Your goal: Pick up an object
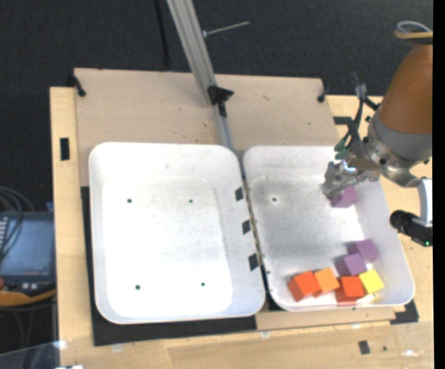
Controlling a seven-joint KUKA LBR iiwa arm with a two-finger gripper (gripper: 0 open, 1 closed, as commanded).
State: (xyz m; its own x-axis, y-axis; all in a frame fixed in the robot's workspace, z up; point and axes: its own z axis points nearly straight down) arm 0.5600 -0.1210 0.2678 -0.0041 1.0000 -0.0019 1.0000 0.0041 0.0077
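Observation:
My gripper [336, 183] hangs over the upper right part of the right bin [291, 229]. A purple block [347, 197] shows directly under it, partly hidden by the gripper body; I cannot see whether it is gripped or lies on the bin floor. In the bin's near right corner lie two more purple blocks [366, 249] [352, 264], a yellow block [372, 280], and three orange ones [306, 285] [327, 279] [351, 287], packed close together.
The left bin [168, 229] sits beside the right one, joined by dark clips along the shared edge. A slanted metal pole [195, 44] rises behind the bins. A control pendant [18, 248] lies off the bench at the left.

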